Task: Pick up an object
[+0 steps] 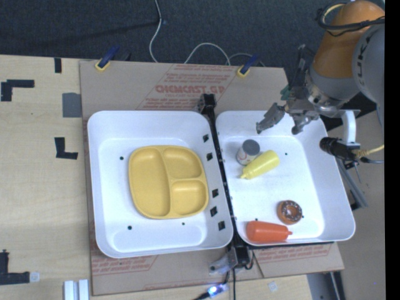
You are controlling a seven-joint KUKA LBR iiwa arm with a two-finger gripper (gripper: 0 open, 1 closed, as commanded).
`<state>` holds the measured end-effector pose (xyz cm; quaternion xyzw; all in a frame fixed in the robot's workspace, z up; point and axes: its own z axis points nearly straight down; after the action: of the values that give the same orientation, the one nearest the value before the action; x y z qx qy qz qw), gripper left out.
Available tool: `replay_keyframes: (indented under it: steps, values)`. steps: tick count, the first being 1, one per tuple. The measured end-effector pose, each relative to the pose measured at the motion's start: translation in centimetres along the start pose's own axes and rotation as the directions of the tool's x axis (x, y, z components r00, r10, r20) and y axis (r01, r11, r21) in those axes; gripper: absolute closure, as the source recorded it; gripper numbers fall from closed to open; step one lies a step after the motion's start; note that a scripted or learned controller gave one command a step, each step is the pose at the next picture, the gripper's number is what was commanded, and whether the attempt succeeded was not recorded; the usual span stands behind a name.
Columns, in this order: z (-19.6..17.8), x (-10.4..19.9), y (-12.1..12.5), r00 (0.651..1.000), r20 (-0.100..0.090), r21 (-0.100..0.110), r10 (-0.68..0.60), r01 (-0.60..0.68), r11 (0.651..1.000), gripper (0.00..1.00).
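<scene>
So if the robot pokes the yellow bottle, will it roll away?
Probably a little. The yellow bottle lies on its side on the smooth bin floor, and it looks rounded. The small can right beside it might stop it. It looks like light plastic, so a nudge could shift it.

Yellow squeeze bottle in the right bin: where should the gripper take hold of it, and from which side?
Probably the yellow bottle at mid-body, from above, fingers closing across its width. It lies on its side, slanted, nozzle toward the divider. The small grey-capped jar sits close beside the nozzle end, so staying nearer the base seems safer. The gripper is open.
</scene>
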<state>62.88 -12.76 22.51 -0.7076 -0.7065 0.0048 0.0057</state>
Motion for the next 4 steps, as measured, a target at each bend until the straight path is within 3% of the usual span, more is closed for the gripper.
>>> replay_keyframes:
  steps: [1, 3, 4]
  values:
    - [-0.8, 0.0, 0.3, 1.000, 0.002, -0.013, -0.003, 0.003, 1.000, 0.00]
    - [11.6, 1.0, 0.3, 1.000, 0.002, -0.008, -0.002, 0.002, 1.000, 0.00]
    - [14.1, 1.1, 0.4, 1.000, 0.001, -0.014, -0.003, 0.003, 1.000, 0.00]
